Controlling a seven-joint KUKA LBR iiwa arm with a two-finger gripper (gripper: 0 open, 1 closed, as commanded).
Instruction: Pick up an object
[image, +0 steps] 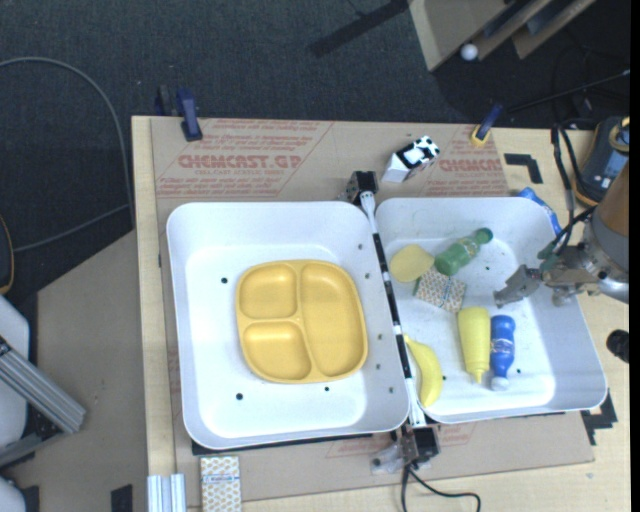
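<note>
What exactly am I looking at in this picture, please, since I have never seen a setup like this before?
This is one camera fixed above a bench, looking down at a slant. Two shallow white bins sit side by side. The left bin holds a yellow divided plate. The right bin holds a green bottle, a yellow sponge-like piece, a patterned square, a yellow bottle, a blue bottle and a banana. The grey machine entering from the right is a robot arm; its claw hangs over the right bin. It is meant to pick something up, but nothing shows in its grip.
</note>
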